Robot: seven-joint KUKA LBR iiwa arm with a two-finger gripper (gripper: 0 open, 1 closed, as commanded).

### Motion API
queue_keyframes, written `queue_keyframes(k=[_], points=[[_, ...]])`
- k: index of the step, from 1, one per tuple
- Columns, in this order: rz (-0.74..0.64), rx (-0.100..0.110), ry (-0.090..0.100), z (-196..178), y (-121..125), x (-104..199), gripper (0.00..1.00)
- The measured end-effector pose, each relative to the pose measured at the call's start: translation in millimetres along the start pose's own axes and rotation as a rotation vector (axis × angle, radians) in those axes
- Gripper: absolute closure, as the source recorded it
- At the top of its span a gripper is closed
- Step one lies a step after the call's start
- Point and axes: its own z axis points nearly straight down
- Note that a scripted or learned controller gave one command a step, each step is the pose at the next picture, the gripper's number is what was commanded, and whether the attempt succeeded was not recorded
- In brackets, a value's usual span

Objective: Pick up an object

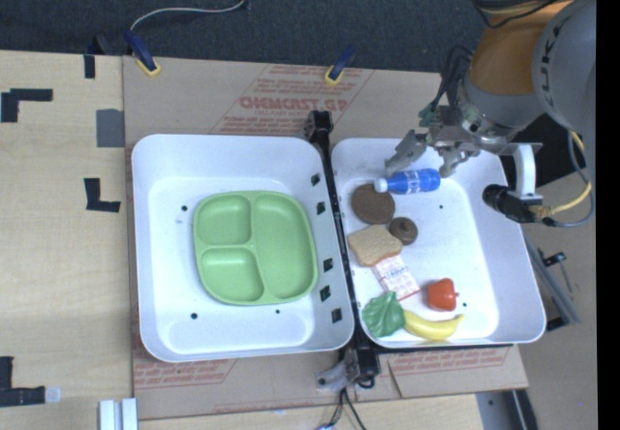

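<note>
In the right bin (504, 254) lie a blue water bottle (411, 182), a brown round cookie (372, 203), a small chocolate donut (403, 230), a slice of bread (374, 244), a red-and-white packet (396, 277), a red pepper (442, 294), a banana (432, 324) and a green leaf (385, 314). My gripper (425, 159) hangs over the far side of this bin, just above the bottle. Its two fingers are spread apart, one near the bottle's cap end and one near its other end. Nothing sits between them.
The left bin (160, 225) holds a green divided plate (256, 247). A black divider (327, 215) with clips runs between the bins. The arm's grey body and orange band (513, 50) fill the upper right. Cardboard surrounds the bins.
</note>
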Motion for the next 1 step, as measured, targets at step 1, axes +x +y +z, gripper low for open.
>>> queue_keyframes(k=[1], points=[[-0.001, -0.004, 0.0, 134.8, 6.4, 8.6, 0.0]])
